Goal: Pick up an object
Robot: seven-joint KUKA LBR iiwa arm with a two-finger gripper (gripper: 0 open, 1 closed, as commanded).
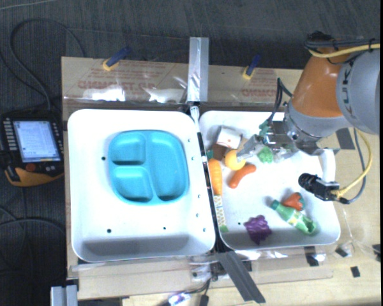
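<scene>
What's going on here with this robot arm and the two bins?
A grey and orange robot arm reaches in from the right over the right bin, its gripper low among toy foods near the bin's upper left. Close by lie a yellow piece, an orange carrot and a small white box. A purple toy and a green bottle sit further down. The left bin holds a blue divided tray. Nothing looks lifted yet.
</scene>
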